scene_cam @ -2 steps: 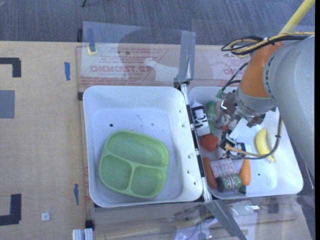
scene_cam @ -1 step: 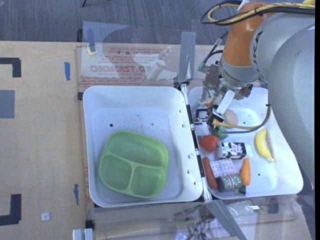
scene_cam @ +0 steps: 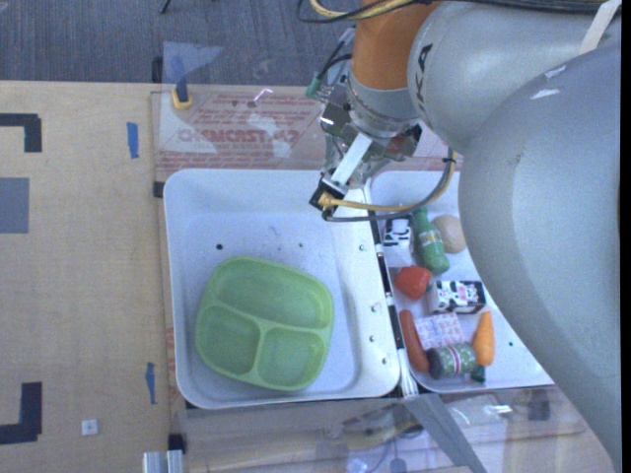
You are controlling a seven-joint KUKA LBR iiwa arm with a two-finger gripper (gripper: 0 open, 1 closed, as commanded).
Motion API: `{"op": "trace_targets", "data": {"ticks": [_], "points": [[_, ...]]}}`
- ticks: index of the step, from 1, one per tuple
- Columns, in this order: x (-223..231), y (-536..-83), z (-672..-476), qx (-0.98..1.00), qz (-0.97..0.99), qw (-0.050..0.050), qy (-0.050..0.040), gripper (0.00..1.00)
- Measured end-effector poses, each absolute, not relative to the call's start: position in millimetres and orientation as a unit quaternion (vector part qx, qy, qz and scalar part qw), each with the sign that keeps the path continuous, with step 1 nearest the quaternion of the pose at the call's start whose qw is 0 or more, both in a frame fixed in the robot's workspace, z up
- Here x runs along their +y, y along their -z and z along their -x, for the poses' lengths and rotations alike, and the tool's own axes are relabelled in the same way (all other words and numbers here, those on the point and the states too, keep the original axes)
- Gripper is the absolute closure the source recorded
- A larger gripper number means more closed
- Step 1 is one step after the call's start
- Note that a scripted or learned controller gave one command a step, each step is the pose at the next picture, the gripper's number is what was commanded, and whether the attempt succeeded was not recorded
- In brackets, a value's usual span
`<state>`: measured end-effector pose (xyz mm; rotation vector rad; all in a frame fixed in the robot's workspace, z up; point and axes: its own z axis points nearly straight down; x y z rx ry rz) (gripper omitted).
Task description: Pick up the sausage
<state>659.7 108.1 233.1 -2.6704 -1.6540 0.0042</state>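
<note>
1. The grey arm with the orange band reaches in from the right. Its gripper [scene_cam: 380, 151] hangs over the far edge of the bins, about where the two meet. I cannot tell whether it is spread or closed, and nothing is seen in its grasp.
2. The reddish-brown toy sausage [scene_cam: 414, 341] lies in the right white bin [scene_cam: 513, 363], along its left wall at the near end, well apart from the gripper.
3. Just right of the sausage lie a pink-labelled can [scene_cam: 449, 346] and an orange carrot [scene_cam: 483, 335].
4. Farther back are a red rounded piece [scene_cam: 413, 281] and a green bottle [scene_cam: 429, 244].
5. The left white bin [scene_cam: 187, 225] holds a green divided plastic tray [scene_cam: 262, 321].
</note>
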Motion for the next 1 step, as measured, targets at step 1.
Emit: {"op": "trace_targets", "data": {"ticks": [1], "points": [[110.4, -214.5, -643.1, -0.537, 0.843, 0.001, -0.0032, 1.00]]}}
